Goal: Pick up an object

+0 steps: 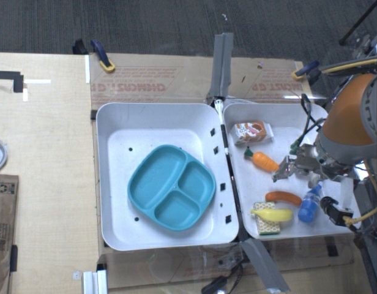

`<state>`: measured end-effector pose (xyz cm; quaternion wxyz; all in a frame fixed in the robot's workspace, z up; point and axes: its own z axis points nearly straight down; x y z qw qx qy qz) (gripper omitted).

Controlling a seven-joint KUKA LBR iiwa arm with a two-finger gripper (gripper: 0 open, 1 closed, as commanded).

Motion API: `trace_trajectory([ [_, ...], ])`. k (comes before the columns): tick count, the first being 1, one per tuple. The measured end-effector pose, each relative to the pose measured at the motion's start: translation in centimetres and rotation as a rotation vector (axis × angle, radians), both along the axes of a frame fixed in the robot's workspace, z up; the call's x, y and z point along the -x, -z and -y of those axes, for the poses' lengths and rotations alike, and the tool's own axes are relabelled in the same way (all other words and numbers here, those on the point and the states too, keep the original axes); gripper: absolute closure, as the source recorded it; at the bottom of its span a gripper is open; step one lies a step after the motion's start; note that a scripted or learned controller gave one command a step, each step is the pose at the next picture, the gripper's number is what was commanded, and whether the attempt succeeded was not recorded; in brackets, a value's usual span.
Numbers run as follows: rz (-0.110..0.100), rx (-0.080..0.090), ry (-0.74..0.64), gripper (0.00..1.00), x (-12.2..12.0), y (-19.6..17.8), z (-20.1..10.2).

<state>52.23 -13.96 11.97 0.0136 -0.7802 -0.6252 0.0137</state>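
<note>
Nothing is held yet: the jaws (285,169) are seen low in the right bin (280,110), slightly parted, just right of the toy carrot (262,160). Sausage (283,196), banana (273,214) and blue bottle (308,207) lie nearer. Grasping and lifting remain.

I see two white bins on my bench. The left bin (106,164) holds a blue divided plate (171,187). In the right bin (280,107), my pincer (285,169) hangs beside a toy carrot (262,160), above a sausage (283,197), banana (273,214) and blue bottle (309,207).
</note>
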Motion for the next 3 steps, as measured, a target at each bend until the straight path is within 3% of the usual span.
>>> trace_trajectory([
  [1, 0.032, 0.004, -0.025, 0.0, -4.3, 3.2, -3.5],
  [2, 0.025, 0.004, -0.027, 1.0, -4.3, 2.7, -3.4],
  [3, 0.032, 0.01, 0.125, 1.0, -6.0, -13.0, -6.4],
])
